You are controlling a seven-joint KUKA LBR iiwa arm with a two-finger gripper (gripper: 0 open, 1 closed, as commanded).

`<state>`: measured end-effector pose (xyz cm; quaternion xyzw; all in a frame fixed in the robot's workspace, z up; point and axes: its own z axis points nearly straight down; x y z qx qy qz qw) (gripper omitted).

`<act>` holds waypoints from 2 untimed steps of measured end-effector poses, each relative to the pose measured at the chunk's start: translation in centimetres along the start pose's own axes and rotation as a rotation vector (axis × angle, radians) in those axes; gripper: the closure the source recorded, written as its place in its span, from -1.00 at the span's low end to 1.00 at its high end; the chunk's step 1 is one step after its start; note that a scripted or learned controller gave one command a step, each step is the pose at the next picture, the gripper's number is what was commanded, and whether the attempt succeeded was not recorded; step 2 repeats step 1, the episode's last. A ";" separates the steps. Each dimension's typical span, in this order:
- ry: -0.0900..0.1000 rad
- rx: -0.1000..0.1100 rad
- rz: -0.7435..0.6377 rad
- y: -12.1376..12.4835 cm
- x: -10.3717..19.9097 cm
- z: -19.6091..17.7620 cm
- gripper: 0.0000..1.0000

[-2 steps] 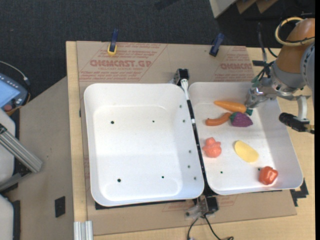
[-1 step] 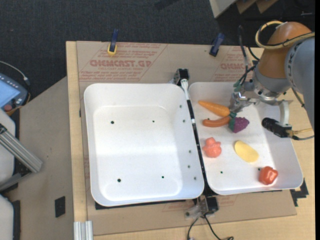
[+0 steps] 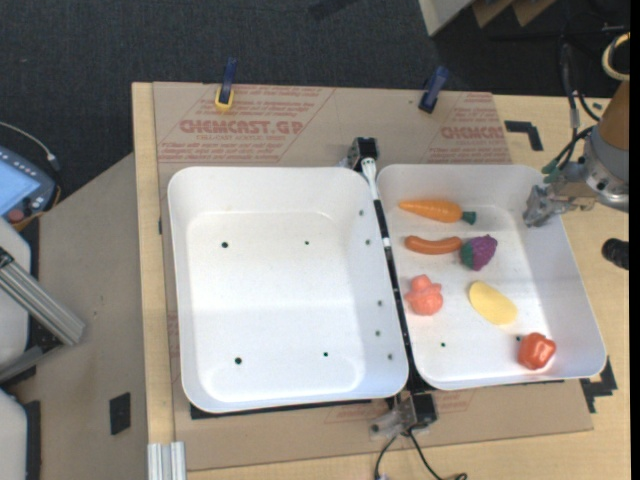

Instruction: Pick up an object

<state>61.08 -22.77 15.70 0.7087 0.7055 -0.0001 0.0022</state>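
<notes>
Objects for picking all lie loose in the right bin (image 3: 575, 268); none has been lifted. Nearest the camera, at the bin's 5 o'clock corner, sits a red pepper (image 3: 537, 351). Above it, toward centre, lies a yellow lemon-shaped piece (image 3: 492, 303), and at 8 o'clock from centre a pink lumpy piece (image 3: 425, 295). Further back, a purple grape cluster (image 3: 479, 252) lies just beside a red-orange sausage-shaped piece (image 3: 433, 244), and farthest, at 12 o'clock, an orange carrot (image 3: 434, 209). The left bin (image 3: 190, 268) on the bench (image 3: 160, 118) holds none of them. The hand (image 3: 541, 206) hangs over the right bin's 2 o'clock rim, well apart from every piece, with nothing between its fingers; whether they stand apart or together I cannot tell. Judgement: the task is at its start, with approach, descent, grasp and lift all left to do.
</notes>
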 end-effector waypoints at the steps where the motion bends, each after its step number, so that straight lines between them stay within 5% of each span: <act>1: 0.002 -0.002 -0.007 1.9 4.1 -3.5 1.00; 2: 0.002 -0.002 -0.007 1.9 4.1 -3.5 1.00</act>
